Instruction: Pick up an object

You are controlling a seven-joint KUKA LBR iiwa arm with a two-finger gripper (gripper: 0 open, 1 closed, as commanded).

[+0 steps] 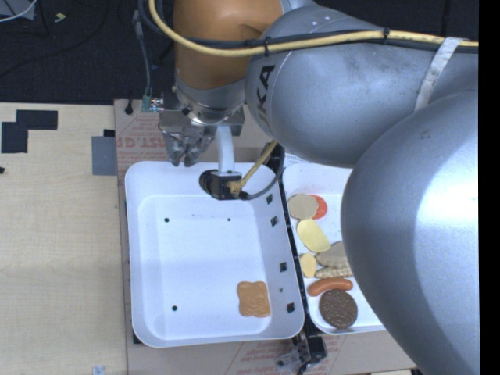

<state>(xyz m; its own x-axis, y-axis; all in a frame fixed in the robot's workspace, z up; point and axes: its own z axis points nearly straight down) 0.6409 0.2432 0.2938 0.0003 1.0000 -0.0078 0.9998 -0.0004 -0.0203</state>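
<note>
The bench (55, 233) has a pale, wood-grain top that fills the view from nine o'clock down to seven. Dark rectangular patches (31, 127) mark it toward ten o'clock, with a grey one (102, 155) just beside them. On the bench lies a brown board (133, 143) with faint red lettering, its edge showing at eleven o'clock and again at six. Two shallow white bins rest on that board, touching side by side: the left bin (144, 287) around the centre, the right bin (316, 182) toward three o'clock.
</note>
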